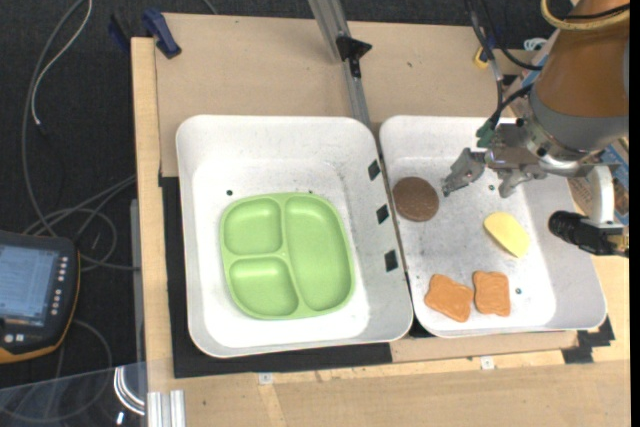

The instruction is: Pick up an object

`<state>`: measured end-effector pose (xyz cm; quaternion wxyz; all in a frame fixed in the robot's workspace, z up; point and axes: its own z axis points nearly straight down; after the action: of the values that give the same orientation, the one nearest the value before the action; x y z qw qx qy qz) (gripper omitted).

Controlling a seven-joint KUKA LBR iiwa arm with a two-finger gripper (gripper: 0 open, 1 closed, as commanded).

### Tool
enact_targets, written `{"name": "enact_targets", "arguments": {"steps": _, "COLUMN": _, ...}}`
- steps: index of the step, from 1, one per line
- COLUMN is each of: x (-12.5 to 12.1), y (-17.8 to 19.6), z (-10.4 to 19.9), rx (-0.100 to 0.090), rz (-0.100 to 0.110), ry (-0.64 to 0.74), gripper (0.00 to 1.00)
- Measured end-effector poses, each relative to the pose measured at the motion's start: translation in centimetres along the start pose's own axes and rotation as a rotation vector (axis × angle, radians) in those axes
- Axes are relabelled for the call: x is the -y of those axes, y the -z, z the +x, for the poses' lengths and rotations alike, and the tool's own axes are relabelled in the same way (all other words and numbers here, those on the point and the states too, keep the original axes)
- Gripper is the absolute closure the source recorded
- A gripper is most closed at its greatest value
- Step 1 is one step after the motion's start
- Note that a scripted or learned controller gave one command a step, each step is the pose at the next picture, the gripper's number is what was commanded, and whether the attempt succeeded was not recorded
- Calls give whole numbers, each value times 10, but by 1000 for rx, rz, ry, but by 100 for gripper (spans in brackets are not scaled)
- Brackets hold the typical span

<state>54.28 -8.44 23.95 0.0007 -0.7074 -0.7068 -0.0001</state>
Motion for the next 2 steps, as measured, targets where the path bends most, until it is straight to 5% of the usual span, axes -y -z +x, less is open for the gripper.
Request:
{"name": "enact_targets", "arguments": {"steps": 1, "x": -1, "y": 11, "z": 0, "rx": 0, "rz": -3, "ry": 2, "gripper": 100}}
{"name": "enact_targets", "arguments": {"steps": 2, "x": -53, "y": 66, "z": -30, "rx": 4, "rz": -11, "ry": 2, "gripper": 100}}
